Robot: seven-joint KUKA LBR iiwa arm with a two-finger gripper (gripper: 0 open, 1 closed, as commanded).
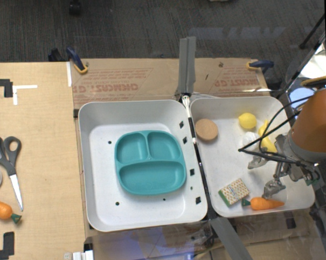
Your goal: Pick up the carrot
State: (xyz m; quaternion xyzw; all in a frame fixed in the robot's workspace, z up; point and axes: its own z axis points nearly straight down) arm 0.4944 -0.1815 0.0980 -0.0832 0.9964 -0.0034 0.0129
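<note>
Approach phase, not grasped yet. Target carrot (pixel 266 203) lies flat in the right bin (pixel 221 105), at its near edge, towards the right corner, orange body pointing right, green end on the left.

Gripper (pixel 274 187) is in the same bin, just above and slightly left of the carrot's middle, with the arm coming in from the right. Fingers look spread a modest way with nothing between them; the tips are small and partly tangled with cables in this view, so read that width as approximate. No contact with the carrot that I can see.

Neighbours: patterned sponge block (pixel 234 191) just left of the carrot's green end, nearly touching. Yellow lemon (pixel 247 120) and round wooden disc (pixel 206 129) sit at the far side, well clear. Teal divided plate (pixel 150 162) is in the left bin. There's a second carrot (pixel 2 210) out on the bench at far left, next to scissors (pixel 8 166), not the reachable one.

Next move, my read: shift slightly right and nearer, align fingers across the carrot's short axis, descend, close. Risks: bin wall is right behind it, so little clearance for the near finger; sponge may get nudged.
</note>
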